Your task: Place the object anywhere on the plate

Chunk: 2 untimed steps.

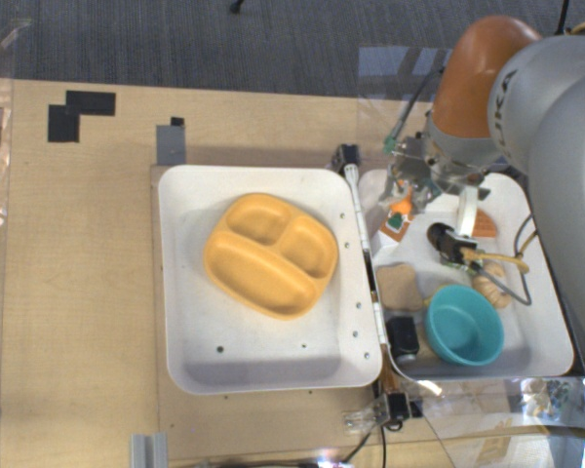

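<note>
A yellow plate [271, 253] with three compartments lies in the left bin [190, 359], with nothing on it. My gripper [408, 191] hangs over the far left part of the right bin [556, 354]. Just below it is a small orange and green object [398, 218], perhaps a toy carrot. The view does not show whether the gripper holds it or whether it rests on the bin floor.
The right bin also holds a teal bowl [464, 325] at the front, a tan flat piece [398, 283], a black block [403, 335] at the near left corner and an orange-brown wedge [484, 224]. A ridge separates the two bins.
</note>
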{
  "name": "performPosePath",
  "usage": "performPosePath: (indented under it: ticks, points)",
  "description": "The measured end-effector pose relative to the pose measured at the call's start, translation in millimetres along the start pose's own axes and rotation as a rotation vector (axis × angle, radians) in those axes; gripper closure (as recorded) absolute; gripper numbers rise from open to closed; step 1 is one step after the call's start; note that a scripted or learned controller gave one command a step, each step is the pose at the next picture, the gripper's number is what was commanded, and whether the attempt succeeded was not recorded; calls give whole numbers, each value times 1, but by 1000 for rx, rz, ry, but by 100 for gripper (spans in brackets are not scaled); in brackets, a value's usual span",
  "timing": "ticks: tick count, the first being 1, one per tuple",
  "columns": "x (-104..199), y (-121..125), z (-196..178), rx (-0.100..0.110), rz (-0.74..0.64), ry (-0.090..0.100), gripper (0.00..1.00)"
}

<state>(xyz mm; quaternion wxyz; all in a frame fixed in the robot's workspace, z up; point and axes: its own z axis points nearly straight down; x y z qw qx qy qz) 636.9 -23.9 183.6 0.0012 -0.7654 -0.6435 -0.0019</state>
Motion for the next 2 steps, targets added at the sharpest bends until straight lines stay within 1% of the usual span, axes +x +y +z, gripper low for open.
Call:
performPosePath:
  ticks: [1,2]
  points:
    - [89,-21,-54,-6,55,4,100]
    - [83,-21,-51,-2,62,-2,0]
